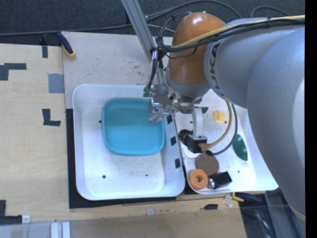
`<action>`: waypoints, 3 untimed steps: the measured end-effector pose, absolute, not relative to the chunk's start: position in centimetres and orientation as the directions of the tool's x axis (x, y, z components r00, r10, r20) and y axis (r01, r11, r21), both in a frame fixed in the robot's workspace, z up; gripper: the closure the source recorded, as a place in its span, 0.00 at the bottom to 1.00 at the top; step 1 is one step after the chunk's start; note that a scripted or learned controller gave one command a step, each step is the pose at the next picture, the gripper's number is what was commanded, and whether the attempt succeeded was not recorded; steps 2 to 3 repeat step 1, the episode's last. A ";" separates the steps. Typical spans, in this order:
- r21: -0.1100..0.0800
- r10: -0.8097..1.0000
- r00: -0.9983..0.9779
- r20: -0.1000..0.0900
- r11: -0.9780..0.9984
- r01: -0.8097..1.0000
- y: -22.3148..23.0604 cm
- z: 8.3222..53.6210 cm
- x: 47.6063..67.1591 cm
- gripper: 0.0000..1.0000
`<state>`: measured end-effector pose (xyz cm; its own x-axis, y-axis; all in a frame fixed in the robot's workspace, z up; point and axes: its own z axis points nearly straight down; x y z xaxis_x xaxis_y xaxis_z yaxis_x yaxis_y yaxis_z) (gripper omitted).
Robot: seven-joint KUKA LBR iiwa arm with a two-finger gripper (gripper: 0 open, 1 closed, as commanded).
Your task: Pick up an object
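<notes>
The gripper (157, 108) hangs over the upper right corner of the blue plate (132, 127), at the plate's rim near the wall between the two bins. Whether it is spread or pressed together cannot be told; the wrist hardware hides that part, and contact with the plate cannot be confirmed.

The blue plate lies flat in the left bin (89, 182), toward its upper right. Bare bin floor runs along the plate's left and lower sides; its right edge sits near the dividing wall.

The right bin (257, 177) is largely covered by the arm. Count there: one orange ring (198, 179) at the lower left corner, one brown disc (207, 164) just above it, one black cylinder (219, 179) beside the ring, one small yellow piece (219, 116), one dark green object (240, 148) near the right wall. Count in left bin: one plate.
</notes>
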<state>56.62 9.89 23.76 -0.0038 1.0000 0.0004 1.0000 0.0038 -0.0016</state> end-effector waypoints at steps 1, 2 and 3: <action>-0.001 1.000 -0.001 0.000 0.001 1.000 9.7 23.8 56.7 0.00; -0.001 1.000 -0.001 0.000 0.001 1.000 9.7 23.8 56.7 0.00; -0.001 1.000 -0.001 0.000 0.001 1.000 9.7 23.8 56.7 0.00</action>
